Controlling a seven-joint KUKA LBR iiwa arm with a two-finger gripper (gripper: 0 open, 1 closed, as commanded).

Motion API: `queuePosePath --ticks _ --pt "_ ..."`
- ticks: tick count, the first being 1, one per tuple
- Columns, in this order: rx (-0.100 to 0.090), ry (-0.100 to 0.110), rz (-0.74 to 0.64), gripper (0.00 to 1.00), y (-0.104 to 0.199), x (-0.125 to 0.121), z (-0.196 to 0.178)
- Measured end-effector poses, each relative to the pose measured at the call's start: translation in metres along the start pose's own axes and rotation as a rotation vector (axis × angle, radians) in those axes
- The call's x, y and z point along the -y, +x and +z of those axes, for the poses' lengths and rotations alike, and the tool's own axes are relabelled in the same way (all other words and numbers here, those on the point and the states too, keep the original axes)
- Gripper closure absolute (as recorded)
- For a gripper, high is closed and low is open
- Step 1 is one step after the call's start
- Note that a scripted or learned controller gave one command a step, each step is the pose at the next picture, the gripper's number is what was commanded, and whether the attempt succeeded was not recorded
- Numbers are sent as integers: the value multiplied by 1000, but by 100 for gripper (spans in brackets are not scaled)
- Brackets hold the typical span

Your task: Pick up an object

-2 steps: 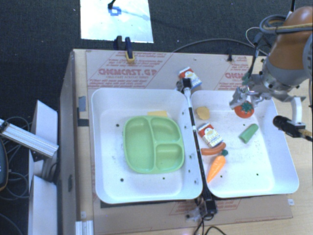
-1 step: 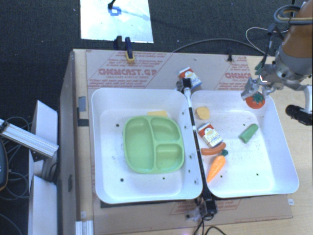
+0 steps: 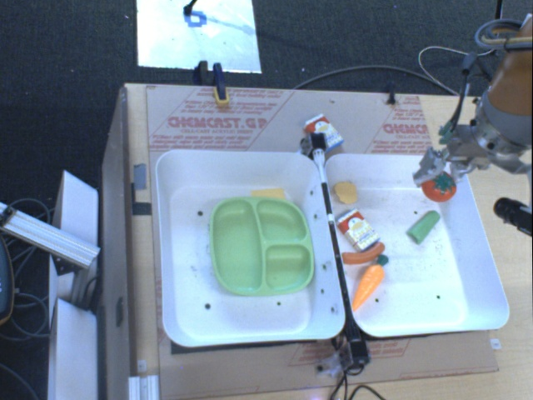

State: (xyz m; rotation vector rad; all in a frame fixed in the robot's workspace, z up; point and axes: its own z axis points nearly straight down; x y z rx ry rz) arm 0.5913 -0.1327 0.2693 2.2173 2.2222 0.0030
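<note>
My gripper (image 3: 439, 176) hangs over the far right corner of the right bin (image 3: 433, 307). A red tomato (image 3: 440, 190) sits directly under its tip, its upper part hidden by the gripper. Whether the tomato is held or resting in the bin cannot be seen. Also in the right bin lie a green block (image 3: 423, 226), a small red-and-white carton (image 3: 358, 229), a sausage (image 3: 364, 257), a carrot (image 3: 368, 283) and a yellow round piece (image 3: 346, 192).
The left bin (image 3: 187, 307) holds a green divided plate (image 3: 262, 244) and a yellow slice (image 3: 268, 194) behind it. Another small carton (image 3: 323, 132) lies on the board just beyond the bins' shared wall. Cables run across the bench's back right.
</note>
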Motion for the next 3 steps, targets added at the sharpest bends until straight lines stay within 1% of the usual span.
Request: queuePosePath --ticks 1,2,3 --pt "-1 2 -2 100 21 -65 49" --pt "1 0 0 100 -2 -28 32" --pt "1 1 1 100 -28 1 13"
